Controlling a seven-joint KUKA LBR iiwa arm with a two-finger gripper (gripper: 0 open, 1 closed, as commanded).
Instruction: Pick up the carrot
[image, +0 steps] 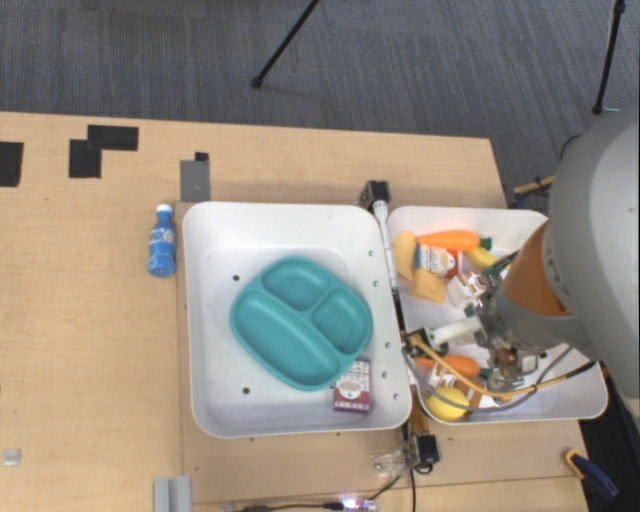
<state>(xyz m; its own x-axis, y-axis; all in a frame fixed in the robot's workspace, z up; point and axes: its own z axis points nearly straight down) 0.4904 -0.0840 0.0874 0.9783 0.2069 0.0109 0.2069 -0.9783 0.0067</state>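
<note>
Reaching down into the right bin (560, 405), the hand (497, 362) hovers beside the carrot (456, 366) near the bin's front edge; its grip cannot be told. Next: close squarely on the carrot.

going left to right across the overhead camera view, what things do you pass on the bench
Small blue plastic bottle → teal divided plastic plate in the left white bin → small maroon carton → yellow lemon in the right white bin → grey arm with orange band.
</note>
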